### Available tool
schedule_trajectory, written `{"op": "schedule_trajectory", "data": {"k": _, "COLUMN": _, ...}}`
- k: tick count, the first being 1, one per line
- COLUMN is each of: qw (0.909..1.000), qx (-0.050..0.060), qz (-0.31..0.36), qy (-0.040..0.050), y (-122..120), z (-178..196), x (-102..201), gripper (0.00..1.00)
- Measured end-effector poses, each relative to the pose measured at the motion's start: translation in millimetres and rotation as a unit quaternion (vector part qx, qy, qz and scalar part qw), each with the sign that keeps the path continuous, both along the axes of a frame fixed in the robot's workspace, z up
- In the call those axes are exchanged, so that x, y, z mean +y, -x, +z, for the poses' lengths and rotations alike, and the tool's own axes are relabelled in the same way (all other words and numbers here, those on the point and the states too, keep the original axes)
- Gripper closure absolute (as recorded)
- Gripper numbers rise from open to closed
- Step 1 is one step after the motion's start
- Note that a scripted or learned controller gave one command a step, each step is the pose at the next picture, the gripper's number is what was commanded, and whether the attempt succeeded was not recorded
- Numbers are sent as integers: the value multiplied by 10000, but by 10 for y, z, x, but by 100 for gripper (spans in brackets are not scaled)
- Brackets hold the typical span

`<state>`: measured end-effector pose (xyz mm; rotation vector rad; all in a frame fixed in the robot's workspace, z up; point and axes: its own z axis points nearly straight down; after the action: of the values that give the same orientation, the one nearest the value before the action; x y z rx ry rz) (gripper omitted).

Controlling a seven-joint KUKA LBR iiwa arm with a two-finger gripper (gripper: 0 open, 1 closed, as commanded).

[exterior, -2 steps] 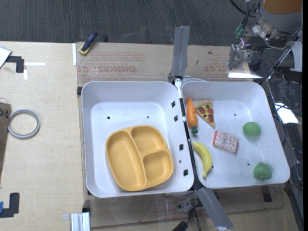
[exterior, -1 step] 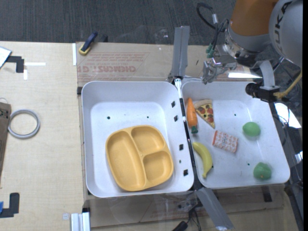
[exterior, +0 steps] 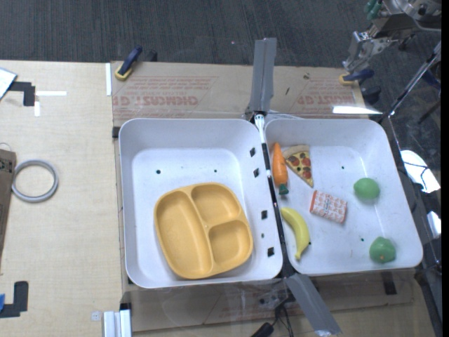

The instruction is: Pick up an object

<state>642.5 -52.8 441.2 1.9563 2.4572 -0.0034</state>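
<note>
Dark carpet (exterior: 175, 12) lies beyond the pale wooden bench (exterior: 63, 258); brown cardboard (exterior: 189, 93) lines its far edge, tape roll (exterior: 31, 181) near its left edge.

Banana (exterior: 297, 232) beside carrot (exterior: 279, 166) in right bin (exterior: 393, 153).

Cardboard sheet (exterior: 210, 93) behind bins: red inverted print, seemingly "CHEMCAT".

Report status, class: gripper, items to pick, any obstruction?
Gripper high at the far right, beyond the bins. Carrot, pizza slice, banana lying untouched in right bin. Nothing blocking.
</note>
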Motion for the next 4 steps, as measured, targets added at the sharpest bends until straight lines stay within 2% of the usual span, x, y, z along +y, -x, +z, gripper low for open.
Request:
{"op": "schedule_trajectory", "data": {"k": 1, "qw": 10000, "qx": 11, "qz": 87, "qy": -3, "y": 86, "z": -1247, "x": 874, "gripper": 100}}
{"op": "schedule_trajectory", "data": {"k": 2, "qw": 10000, "qx": -6, "qz": 61, "qy": 2, "y": -169, "z": 5, "x": 70, "gripper": 100}}
{"op": "schedule_trajectory", "data": {"k": 3, "qw": 9999, "qx": 10, "qz": -131, "qy": -3, "y": -74, "z": -1098, "x": 798, "gripper": 100}}
{"op": "schedule_trajectory", "data": {"k": 4, "qw": 9820, "qx": 1, "qz": 1890, "qy": -5, "y": -167, "z": -1502, "x": 308, "gripper": 100}}
